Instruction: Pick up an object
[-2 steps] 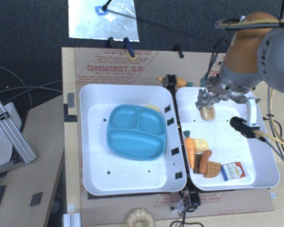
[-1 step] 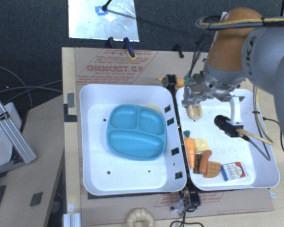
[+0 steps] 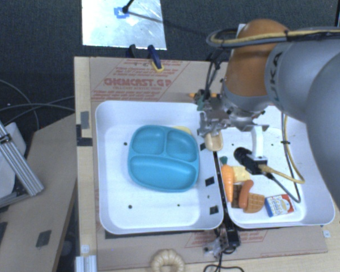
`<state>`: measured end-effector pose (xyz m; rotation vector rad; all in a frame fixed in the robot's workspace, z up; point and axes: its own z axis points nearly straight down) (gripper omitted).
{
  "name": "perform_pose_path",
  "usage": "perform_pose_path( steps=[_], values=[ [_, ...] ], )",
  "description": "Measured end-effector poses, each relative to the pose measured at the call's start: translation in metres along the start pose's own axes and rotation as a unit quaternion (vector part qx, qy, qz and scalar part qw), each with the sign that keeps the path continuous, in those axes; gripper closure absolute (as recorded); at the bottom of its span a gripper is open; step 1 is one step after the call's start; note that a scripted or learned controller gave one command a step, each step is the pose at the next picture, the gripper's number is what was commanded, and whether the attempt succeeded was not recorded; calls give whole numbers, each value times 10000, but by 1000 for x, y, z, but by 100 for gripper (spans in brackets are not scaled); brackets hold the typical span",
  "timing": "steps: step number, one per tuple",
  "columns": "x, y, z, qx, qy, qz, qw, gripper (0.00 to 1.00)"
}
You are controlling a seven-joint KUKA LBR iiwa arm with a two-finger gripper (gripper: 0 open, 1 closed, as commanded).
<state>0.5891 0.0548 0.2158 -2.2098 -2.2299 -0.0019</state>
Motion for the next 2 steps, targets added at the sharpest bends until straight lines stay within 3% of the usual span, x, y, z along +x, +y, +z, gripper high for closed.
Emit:
perform_pose_path(
  steps=[1,2],
  values=[
    [20,-7,-2,-3,-6,9,10000,100],
    [10,-1,-18,-15,-9,41,10000,100]
  ],
)
